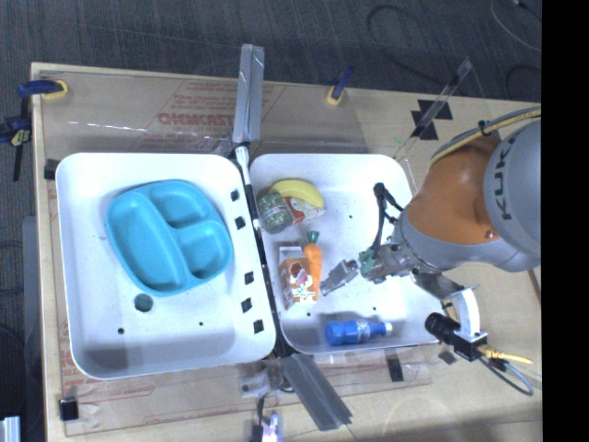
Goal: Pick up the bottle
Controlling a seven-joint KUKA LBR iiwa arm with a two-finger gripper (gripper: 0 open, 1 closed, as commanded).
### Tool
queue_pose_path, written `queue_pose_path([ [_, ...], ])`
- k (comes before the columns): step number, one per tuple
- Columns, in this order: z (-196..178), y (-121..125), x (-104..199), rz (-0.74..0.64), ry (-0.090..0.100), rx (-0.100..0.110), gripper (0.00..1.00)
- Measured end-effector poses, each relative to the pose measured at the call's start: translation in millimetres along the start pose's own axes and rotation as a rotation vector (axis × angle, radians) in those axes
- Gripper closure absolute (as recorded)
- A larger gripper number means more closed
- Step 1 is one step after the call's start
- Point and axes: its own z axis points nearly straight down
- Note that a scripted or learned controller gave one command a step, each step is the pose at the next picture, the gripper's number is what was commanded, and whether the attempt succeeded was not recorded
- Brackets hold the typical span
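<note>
Lying on its side along the right bin's (405, 168) near wall, the blue bottle (356, 331) points its white cap rightward; the gripper (339, 275), fingers slightly apart and empty, hovers just above-left of it.

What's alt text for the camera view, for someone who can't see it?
A blue plastic bottle with a white cap lies on its side near the front of the right white bin, with the grey two-finger gripper poised just above it in the picture, beside an orange carrot, a snack packet and a yellow banana. The left white bin holds a blue compartment tray.
</note>
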Motion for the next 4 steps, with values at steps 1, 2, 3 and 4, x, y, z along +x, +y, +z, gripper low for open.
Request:
queue_pose_path([
  [1,56,8,17,0.026,-0.005,-0.015,0.0],
  [2,61,10,16,0.014,-0.002,-0.02,0.0],
  [3,61,10,1,0.075,0.002,-0.023,0.0],
  [4,61,11,2,0.005,-0.008,-0.028,0.0],
])
